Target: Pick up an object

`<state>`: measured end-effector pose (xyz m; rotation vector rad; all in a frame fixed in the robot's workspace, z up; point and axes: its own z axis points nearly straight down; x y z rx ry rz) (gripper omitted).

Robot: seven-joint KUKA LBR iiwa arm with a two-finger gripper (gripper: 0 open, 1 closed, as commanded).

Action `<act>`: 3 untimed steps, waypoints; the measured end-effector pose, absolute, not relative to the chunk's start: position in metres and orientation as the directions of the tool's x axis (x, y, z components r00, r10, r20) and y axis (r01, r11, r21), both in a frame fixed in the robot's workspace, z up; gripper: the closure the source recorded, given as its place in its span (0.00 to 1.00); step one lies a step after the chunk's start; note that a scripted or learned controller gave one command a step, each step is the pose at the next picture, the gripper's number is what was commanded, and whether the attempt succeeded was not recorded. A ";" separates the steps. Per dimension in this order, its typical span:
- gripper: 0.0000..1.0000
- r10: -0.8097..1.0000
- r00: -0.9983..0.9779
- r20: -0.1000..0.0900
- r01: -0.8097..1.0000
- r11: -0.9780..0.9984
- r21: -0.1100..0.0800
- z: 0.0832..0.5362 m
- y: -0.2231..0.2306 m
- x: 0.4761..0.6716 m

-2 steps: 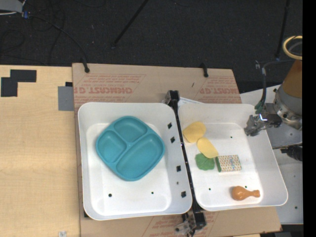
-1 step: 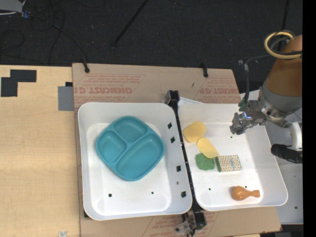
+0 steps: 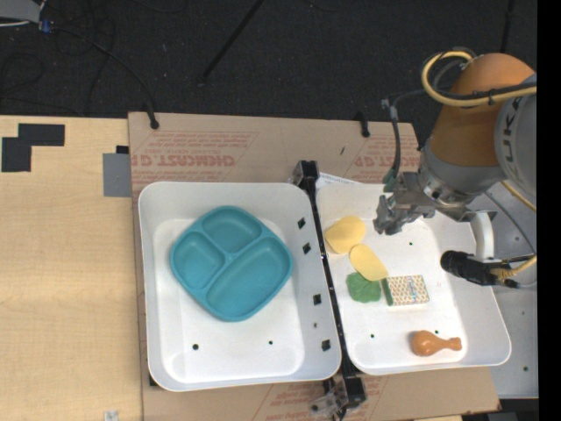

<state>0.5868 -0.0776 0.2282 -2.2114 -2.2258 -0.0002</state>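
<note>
Your gripper (image 3: 388,220) is hovering in the right bin (image 3: 491,336), grip state impossible to tell, with yellow pieces (image 3: 355,244) clustering at its seven o'clock near the divider (image 3: 320,270), while bare floor is lying open toward five o'clock, above the orange piece (image 3: 431,343).

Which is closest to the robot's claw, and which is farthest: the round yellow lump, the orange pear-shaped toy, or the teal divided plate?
Measured from the gripper in the right bin:
1. The round yellow lump, just to its left in the same bin.
2. The orange pear-shaped toy, near that bin's front edge.
3. The teal divided plate, across the divider in the left bin.
</note>
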 end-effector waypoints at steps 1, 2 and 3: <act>1.00 1.000 -0.005 0.002 1.000 0.005 -0.002 0.236 -0.027 0.597; 1.00 1.000 -0.004 0.002 1.000 0.004 -0.003 0.234 0.015 0.598; 1.00 1.000 -0.005 0.001 1.000 0.005 -0.003 0.236 0.059 0.600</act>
